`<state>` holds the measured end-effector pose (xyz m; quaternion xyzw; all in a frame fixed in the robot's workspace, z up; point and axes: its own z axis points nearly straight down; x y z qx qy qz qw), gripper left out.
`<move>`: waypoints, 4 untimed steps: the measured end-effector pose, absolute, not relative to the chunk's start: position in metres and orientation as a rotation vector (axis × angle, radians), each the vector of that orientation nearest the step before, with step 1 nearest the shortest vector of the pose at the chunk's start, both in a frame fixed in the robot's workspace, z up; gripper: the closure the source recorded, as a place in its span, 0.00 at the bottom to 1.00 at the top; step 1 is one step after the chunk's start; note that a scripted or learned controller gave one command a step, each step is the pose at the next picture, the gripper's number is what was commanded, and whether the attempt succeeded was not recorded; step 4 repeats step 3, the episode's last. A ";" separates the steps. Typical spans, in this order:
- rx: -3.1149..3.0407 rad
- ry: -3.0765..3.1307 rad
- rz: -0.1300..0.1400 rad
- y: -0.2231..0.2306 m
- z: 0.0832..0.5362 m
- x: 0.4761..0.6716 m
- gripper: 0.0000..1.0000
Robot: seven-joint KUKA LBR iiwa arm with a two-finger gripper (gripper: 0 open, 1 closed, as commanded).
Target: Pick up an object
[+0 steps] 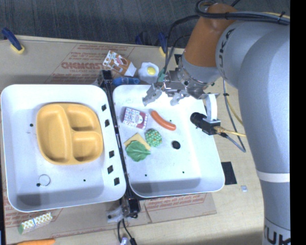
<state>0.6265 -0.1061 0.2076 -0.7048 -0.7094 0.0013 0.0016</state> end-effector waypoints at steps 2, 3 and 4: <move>-1.835 -2.545 0.005 -0.180 0.107 0.630 1.00; -2.105 -2.328 0.003 -0.146 0.220 0.519 1.00; -2.105 -2.328 0.003 -0.146 0.220 0.519 1.00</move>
